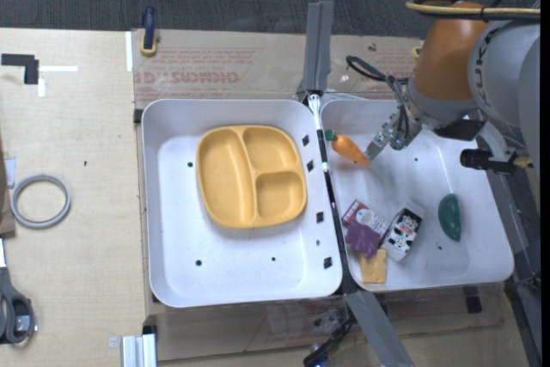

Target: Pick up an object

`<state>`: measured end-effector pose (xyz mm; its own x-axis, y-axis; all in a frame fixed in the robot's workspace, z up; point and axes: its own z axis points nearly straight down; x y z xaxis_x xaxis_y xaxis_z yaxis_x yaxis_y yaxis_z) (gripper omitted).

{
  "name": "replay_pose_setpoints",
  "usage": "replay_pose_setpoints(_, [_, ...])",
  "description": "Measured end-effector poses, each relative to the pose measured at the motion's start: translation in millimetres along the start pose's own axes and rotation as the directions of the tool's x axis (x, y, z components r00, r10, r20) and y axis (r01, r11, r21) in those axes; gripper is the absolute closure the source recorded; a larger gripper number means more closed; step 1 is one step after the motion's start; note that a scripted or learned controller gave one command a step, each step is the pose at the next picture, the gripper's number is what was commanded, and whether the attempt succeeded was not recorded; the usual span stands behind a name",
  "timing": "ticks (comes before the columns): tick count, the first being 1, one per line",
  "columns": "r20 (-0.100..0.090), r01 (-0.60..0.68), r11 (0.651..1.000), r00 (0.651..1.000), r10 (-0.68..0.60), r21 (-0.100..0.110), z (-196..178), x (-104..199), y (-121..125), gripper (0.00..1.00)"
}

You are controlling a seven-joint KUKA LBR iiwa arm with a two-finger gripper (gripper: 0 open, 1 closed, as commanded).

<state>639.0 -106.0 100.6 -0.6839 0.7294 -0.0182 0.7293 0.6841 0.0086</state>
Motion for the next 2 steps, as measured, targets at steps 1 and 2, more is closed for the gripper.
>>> replay_pose_setpoints(1, [-0.015,0.002,1.000,1.000,-0.002,0.008,8,5,-1,0.00])
replay_pose_setpoints(2, [-0.013,-0.222,0.975,0.975,0.222,0.013,9,-13,8,0.00])
